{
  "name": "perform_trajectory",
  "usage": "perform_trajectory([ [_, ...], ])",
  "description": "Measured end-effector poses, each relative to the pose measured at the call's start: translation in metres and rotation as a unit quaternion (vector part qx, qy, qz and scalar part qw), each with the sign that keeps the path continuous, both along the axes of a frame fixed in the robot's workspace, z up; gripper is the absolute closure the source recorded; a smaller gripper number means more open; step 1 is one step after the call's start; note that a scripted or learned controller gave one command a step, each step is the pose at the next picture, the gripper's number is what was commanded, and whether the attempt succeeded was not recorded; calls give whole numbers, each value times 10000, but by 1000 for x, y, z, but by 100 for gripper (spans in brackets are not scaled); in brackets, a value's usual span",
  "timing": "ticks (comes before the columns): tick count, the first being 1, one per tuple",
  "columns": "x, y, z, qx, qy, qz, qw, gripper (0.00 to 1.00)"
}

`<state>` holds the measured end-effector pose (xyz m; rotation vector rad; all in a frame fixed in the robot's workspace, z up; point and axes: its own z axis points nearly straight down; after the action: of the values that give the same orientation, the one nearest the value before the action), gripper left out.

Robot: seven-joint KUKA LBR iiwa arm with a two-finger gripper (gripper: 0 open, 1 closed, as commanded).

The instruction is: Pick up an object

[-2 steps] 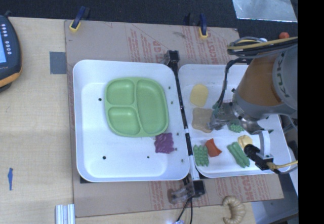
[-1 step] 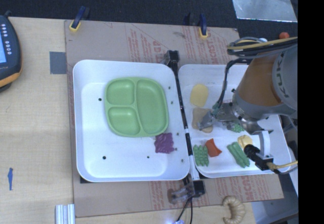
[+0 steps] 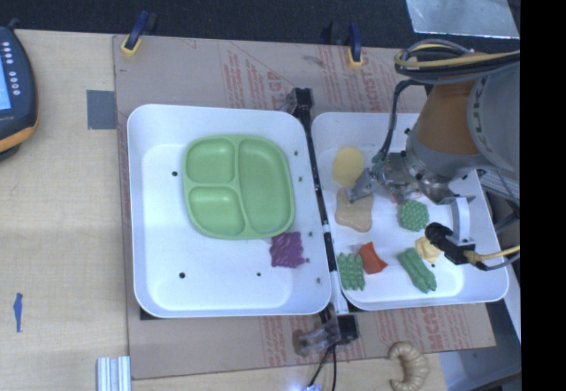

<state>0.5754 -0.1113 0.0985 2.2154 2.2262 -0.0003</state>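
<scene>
My claw (image 3: 361, 192) low in right bin (image 3: 478, 292), over tan slab (image 3: 355, 217); slab's long axis runs up-down. Can't tell grip state. Yellow lemon (image 3: 347, 164) just beside.

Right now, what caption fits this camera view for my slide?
Gripper hovers by a tan toy in the right bin; green divided plate in the left bin.

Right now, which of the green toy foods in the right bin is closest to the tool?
The round, bumpy green piece, just right of the tool. The other two green pieces lie lower, near the front edge of the right bin.
</scene>
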Motion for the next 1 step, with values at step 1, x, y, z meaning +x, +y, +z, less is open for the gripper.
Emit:
perform_trajectory([
  [1, -2, -1, 11, 4, 22, 5, 10000, 100],
])
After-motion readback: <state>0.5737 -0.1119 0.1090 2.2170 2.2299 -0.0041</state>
